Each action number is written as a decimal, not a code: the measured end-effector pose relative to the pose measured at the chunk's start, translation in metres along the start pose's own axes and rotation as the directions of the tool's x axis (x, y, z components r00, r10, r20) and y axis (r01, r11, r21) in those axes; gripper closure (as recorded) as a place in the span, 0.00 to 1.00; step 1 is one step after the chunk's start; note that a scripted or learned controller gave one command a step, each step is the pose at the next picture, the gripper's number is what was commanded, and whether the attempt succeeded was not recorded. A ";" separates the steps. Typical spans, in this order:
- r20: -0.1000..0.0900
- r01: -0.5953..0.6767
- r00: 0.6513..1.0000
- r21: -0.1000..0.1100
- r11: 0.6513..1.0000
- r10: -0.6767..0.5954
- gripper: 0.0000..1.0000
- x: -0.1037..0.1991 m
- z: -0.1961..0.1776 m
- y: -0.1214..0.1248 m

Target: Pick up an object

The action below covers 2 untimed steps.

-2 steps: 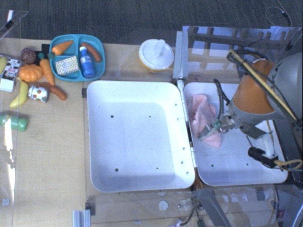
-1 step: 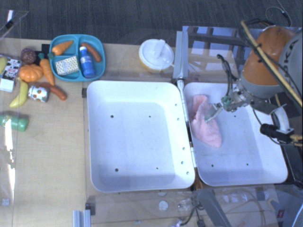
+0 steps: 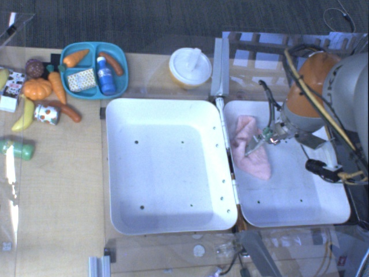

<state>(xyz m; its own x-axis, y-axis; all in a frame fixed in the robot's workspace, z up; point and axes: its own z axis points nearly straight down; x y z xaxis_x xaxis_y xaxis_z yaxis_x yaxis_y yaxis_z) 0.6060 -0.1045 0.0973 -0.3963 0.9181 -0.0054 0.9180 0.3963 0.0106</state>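
Nearest me sit two shallow white plastic bins — the left bin (image 3: 167, 166) and the right bin (image 3: 300, 206). Crumpled pink cloth (image 3: 251, 146) lies at the right bin's far-left side, and the gripper (image 3: 253, 149) is pressed down onto it, seemingly to grab a fold — whether it's pinching, I can't tell.

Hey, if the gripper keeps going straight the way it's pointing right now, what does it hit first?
Most likely the pink cloth. The gripper points down and left into the right bin, its tip already over the cloth. Depth is unclear from above, so contact can't be confirmed.
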 end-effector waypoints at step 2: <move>0.000 0.011 1.000 -0.003 1.000 -0.011 1.00 -0.009 -0.003 0.060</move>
<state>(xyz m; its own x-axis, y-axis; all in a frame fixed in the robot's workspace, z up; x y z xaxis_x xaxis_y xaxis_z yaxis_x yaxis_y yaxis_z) 0.6647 -0.0893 0.1012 -0.4067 0.9136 -0.0055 0.9135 0.4067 0.0131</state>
